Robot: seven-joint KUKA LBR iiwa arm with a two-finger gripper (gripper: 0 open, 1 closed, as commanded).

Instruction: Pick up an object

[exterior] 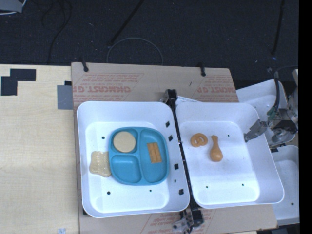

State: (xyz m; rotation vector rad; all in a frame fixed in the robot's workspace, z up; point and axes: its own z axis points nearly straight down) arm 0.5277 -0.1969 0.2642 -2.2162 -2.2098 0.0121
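In the right bin lie a tan pretzel and, just right of it, an orange-brown drumstick-shaped piece. My gripper sits at the right bin's right rim, well right of both pieces, and nothing shows between its fingers. In the left bin a blue divided tray holds a round beige cracker and a brown rectangular cracker. A pale yellow slice rests against the tray's left edge.
A black clip bar runs between the two bins. Both bins rest on a cardboard sheet over a wooden bench. White sheeting and cables lie beyond the right bin.
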